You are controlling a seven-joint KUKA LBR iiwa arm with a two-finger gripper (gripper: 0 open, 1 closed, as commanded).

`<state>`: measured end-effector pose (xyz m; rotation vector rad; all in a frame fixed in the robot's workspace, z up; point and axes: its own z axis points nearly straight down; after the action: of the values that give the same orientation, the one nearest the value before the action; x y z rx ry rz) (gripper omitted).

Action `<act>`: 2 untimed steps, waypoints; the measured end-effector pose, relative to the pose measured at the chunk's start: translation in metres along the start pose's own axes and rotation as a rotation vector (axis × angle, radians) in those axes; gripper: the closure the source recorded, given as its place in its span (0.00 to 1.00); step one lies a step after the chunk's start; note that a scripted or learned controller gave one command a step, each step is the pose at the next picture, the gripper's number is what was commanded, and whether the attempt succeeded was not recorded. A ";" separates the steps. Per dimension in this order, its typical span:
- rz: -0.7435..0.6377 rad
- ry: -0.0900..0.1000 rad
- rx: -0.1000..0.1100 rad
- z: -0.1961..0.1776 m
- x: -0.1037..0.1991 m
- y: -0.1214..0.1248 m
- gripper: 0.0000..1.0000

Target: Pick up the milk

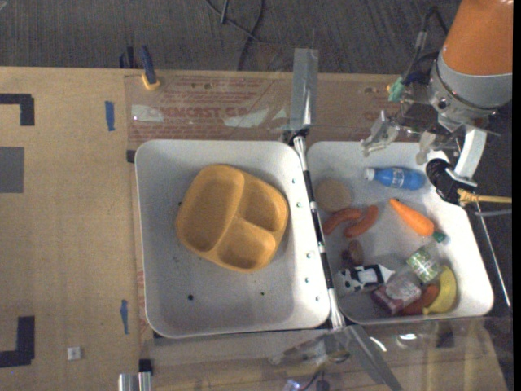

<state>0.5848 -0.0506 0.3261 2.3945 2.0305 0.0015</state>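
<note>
The milk [364, 278] is a small white carton with black cow patches, lying on its side near the front left of the right bin [480, 300]. My gripper [401, 143] hangs over the far edge of that bin, well behind the milk. Its fingers stand apart with nothing between them. A blue bottle [396, 177] lies just in front of the gripper.
The right bin also holds a brown round item [333, 193], two sausages [352, 220], a carrot [413, 217], a clear bottle [423, 262], a dark red packet [394, 298] and a banana [444, 293]. An orange divided tray [232, 217] sits in the left bin [163, 300].
</note>
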 end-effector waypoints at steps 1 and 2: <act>-0.064 0.001 0.004 0.012 0.051 -0.039 0.00; -0.156 0.001 0.004 0.142 0.126 -0.067 0.00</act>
<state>0.5391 0.0848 0.1841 2.2319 2.2127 -0.0010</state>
